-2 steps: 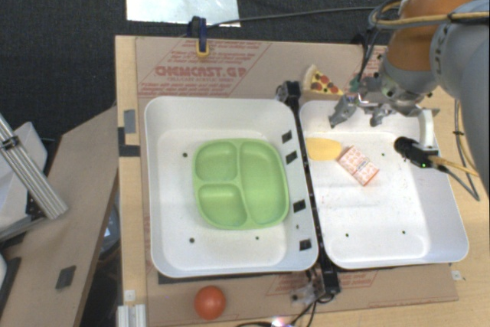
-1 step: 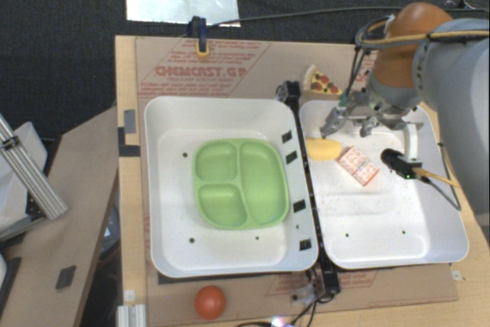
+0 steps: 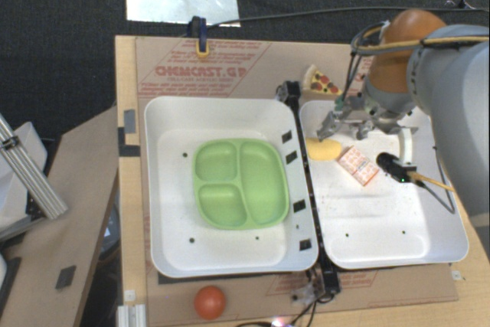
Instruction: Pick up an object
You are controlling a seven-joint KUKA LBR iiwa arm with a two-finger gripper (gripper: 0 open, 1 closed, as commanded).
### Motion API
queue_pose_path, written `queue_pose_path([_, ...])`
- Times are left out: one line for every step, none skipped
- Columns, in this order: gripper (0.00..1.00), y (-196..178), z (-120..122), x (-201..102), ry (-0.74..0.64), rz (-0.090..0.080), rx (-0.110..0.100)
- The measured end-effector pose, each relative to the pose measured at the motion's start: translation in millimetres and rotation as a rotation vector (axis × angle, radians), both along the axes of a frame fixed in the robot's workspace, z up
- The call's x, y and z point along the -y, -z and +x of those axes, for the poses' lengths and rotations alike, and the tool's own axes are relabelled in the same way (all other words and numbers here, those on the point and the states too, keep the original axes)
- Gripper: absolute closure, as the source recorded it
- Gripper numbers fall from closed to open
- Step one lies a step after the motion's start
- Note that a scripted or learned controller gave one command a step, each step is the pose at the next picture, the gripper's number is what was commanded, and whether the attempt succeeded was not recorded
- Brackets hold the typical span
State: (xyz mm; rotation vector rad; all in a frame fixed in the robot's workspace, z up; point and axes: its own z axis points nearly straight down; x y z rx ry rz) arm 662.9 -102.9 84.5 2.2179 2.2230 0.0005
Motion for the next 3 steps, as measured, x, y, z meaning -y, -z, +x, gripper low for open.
queue_pose_path([1.0,-12.2,1.3,-0.2,0.0,0.0,0.004])
queue_pose_path([1.0,-76.8,4.0,1.1,-0.002,0.0,0.005])
queue_pose_path([1.0,-140.4,1.0,-2.8,-0.003,0.0,0.008])
